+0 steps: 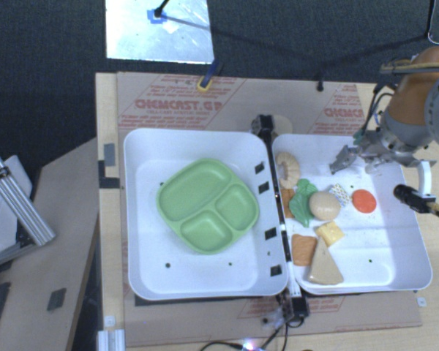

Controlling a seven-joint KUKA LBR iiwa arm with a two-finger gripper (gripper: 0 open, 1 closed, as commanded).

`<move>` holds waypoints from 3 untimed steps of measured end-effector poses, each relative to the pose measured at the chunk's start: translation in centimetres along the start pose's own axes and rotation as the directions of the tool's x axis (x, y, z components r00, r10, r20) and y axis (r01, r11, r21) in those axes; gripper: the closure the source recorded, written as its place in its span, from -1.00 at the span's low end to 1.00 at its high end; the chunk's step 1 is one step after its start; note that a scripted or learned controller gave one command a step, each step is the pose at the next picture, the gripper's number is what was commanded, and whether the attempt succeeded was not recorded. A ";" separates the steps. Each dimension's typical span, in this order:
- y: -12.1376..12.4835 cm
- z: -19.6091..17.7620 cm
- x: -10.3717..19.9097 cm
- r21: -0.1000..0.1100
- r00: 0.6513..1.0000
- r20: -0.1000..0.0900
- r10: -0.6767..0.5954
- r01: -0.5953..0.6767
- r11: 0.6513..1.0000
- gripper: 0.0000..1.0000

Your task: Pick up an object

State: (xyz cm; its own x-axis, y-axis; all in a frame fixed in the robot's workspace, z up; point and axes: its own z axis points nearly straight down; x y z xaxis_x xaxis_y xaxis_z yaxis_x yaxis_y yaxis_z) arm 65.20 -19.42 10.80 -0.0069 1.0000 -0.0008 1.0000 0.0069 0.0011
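My gripper (pixel 355 163) hangs over the back of the right bin (pixel 395 258), open, with nothing between its fingers. Just in front of it lie a small speckled piece (pixel 340 193) and an orange-red disc (pixel 364 201). Further left are a tan egg-shaped piece (pixel 324 205), a green leafy piece (pixel 302 199) and a pale ring-shaped bun (pixel 287 168). Toward the bin's front sit a yellow cube (pixel 330 233), an orange cracker (pixel 303 248) and a tan wedge (pixel 325 266).
The left bin (pixel 143 262) holds a green divided plate (pixel 208 205). A black-clipped divider (pixel 272 203) separates the two bins. The arm's grey and orange body (pixel 417 108) stands over the right bin's back right corner.
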 end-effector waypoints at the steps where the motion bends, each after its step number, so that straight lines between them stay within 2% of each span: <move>1: 0.1 2.3 0.1 -0.001 1.000 0.001 0.000 0.000 1.000 -1.00; 2: 0.2 1.1 0.0 -0.005 1.000 0.002 -0.002 0.002 1.000 1.00; 3: 0.2 -4.5 -0.8 -0.003 1.000 0.000 0.004 -0.004 1.000 1.00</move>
State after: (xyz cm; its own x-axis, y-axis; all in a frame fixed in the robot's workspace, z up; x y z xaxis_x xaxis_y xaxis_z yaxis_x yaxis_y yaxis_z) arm 65.45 -20.26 15.33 -0.0026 1.0000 -0.0008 1.0000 0.0026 0.0037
